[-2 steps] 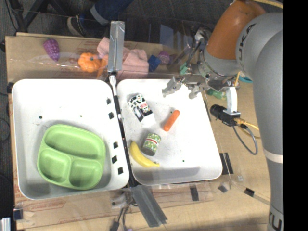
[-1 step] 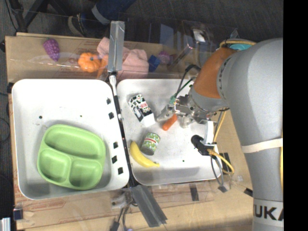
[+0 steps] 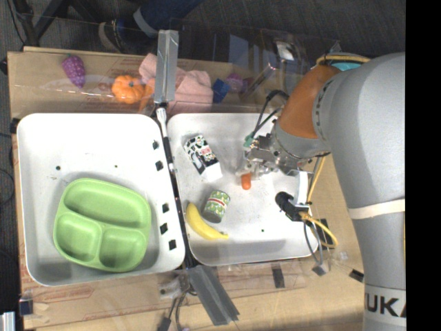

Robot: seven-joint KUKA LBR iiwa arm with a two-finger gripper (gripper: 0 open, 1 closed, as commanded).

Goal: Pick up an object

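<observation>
Progress looks early: end effector (image 3: 252, 163) hangs low in the right bin (image 3: 275, 250), just above a small orange piece (image 3: 246, 181). I cannot tell its opening. Nothing is lifted; banana (image 3: 204, 224), can (image 3: 216, 205) and carton (image 3: 200, 154) lie on the floor of this bin.

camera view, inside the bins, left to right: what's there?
green divided plate → milk carton → small orange piece → gripper just above it. Banana and can overlap in order, so skipped.
</observation>
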